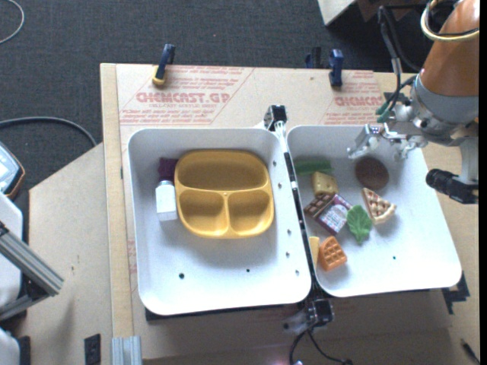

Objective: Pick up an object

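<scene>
The hand (378,138) hovers over the far part of the right bin (426,268), holding nothing; whether it is open or closed I cannot tell. The brown round piece (372,172) lies just below it in the picture (nearest of the toy foods), so a short descent looks enough.

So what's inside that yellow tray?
The yellow tray in the left bin shows three bare compartments. A white bottle and something dark purple lie beside it. What's underneath is covered.
</scene>
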`<act>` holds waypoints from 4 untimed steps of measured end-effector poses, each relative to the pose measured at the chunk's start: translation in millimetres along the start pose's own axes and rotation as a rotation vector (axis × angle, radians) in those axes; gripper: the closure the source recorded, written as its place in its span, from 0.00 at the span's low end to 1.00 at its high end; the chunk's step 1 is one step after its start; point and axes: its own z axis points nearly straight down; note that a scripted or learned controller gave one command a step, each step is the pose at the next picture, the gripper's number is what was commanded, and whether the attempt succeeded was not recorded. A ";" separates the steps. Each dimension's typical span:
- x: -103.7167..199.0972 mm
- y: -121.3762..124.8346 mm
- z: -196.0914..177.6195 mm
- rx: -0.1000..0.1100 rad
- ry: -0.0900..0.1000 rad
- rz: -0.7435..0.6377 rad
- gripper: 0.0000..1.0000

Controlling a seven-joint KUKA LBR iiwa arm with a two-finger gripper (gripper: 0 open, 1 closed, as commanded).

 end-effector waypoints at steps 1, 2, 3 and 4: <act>3.5 7.1 60.2 0.001 0.001 0.000 0.00; 7.3 9.0 103.5 0.000 0.000 -0.001 0.00; 6.0 11.9 146.3 -0.011 -0.003 0.002 0.00; 5.1 13.4 132.7 -0.019 -0.005 0.003 1.00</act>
